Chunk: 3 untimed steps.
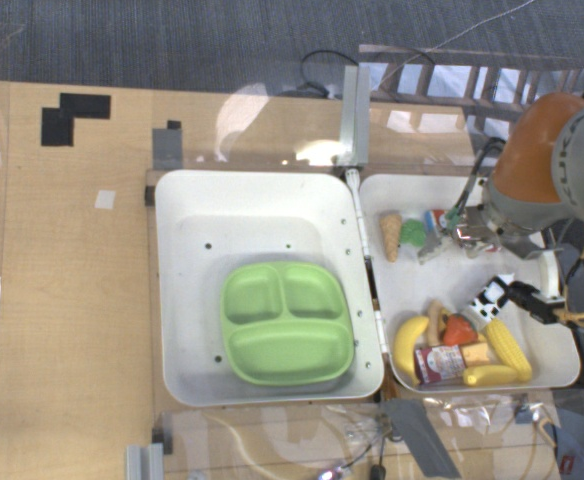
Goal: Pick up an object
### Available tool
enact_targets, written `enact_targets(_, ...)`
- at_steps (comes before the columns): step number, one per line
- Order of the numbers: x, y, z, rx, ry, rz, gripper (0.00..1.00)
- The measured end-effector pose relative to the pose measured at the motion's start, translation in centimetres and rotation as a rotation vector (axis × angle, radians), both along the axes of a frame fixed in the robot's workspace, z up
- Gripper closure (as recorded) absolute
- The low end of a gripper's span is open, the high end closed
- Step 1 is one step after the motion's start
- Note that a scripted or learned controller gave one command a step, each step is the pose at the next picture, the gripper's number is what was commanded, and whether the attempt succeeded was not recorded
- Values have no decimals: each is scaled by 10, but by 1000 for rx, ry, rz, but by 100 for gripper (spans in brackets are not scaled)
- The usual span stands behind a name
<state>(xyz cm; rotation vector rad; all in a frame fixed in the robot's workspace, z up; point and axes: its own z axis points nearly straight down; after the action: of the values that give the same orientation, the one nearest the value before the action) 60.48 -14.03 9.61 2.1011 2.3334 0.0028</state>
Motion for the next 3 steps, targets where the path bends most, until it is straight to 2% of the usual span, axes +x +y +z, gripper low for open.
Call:
enact_targets(1, 42, 7, -12, 4, 104, -98, 0)
enact_targets(2, 43, -8, 25, 7, 46, -242, 0)
enact_targets(3, 5, -36, 35, 1, -2, -393, 0)
